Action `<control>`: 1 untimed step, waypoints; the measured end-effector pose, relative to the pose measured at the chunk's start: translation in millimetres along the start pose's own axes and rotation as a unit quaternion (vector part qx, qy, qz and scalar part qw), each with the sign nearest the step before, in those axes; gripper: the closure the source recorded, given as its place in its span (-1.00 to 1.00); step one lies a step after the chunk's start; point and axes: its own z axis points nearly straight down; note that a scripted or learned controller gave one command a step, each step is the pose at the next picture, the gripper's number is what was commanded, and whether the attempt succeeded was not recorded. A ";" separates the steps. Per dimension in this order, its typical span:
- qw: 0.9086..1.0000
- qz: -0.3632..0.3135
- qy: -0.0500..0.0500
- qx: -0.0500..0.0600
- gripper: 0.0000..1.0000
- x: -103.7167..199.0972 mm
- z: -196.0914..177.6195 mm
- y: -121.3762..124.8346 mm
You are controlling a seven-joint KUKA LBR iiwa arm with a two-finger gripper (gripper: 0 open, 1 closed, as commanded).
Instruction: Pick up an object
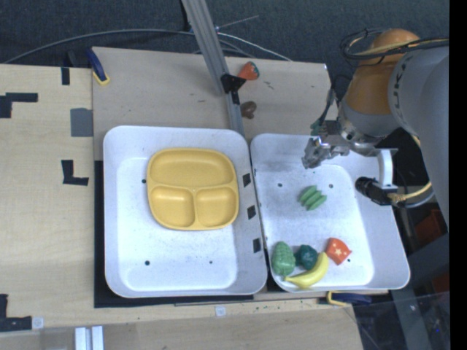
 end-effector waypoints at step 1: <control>1.000 0.000 0.000 0.001 1.00 -5.6 -44.7 4.3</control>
